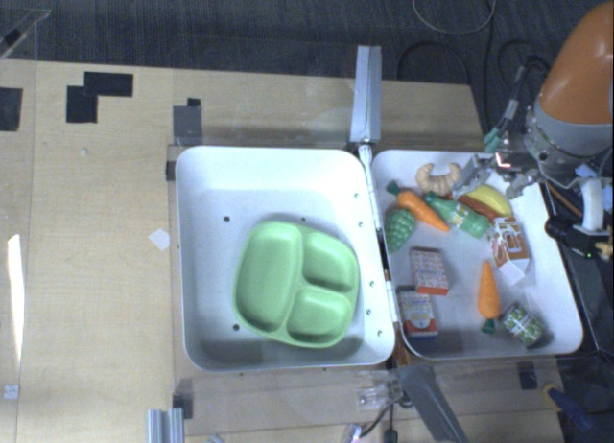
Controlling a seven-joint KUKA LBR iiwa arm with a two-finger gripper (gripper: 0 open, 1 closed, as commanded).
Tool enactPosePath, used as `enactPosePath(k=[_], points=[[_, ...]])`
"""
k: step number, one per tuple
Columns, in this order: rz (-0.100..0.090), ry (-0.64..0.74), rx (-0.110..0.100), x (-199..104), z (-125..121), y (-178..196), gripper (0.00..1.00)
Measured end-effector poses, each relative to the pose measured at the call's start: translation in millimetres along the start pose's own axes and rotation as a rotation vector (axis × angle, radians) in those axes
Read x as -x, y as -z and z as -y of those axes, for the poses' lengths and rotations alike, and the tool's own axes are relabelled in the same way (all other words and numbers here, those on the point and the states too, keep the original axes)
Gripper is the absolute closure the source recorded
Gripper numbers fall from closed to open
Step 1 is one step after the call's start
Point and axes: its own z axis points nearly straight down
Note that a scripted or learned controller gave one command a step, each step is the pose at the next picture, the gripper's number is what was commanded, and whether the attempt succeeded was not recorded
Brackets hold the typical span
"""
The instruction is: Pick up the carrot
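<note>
— What sits at the left of the counter (86, 268)?

— The left bin (206, 192), with a green divided plate (297, 283) lying in its middle, a little toward the near wall.

— And the right bin (566, 321)?

— It is crowded. Hard by its left wall lies a green knobbly fruit (400, 228). Just above that is the upper carrot (422, 209), slanted, with its leafy end toward the far left corner. A beige lumpy piece (436, 177) lies behind it, and a green bottle (459, 218) lies touching its right side.

— Anything nearer the front?

— Two small printed boxes (429, 271), one behind the other. Right of them is the lower carrot (488, 290), nearly upright in the view with its green end toward the near wall, close to a green can (523, 326).

— Where is the arm?

— At the far right. The gripper (494, 180) hangs over a yellow banana (491, 201), well apart from the lower carrot. Its fingers (472, 174) look spread, with nothing pinched between them.
</note>
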Motion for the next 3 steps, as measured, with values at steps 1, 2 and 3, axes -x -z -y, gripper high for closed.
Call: enactPosePath(k=[1, 2, 3], points=[[0.0, -0.084, 0.002, -27.8, 4.7, -133.3, 0.0], [-0.001, -0.085, 0.007, -28.7, 2.9, -121.9, 1.0], [0.0, -0.132, 0.003, -90.1, -75.0, -46.9, 1.0]])
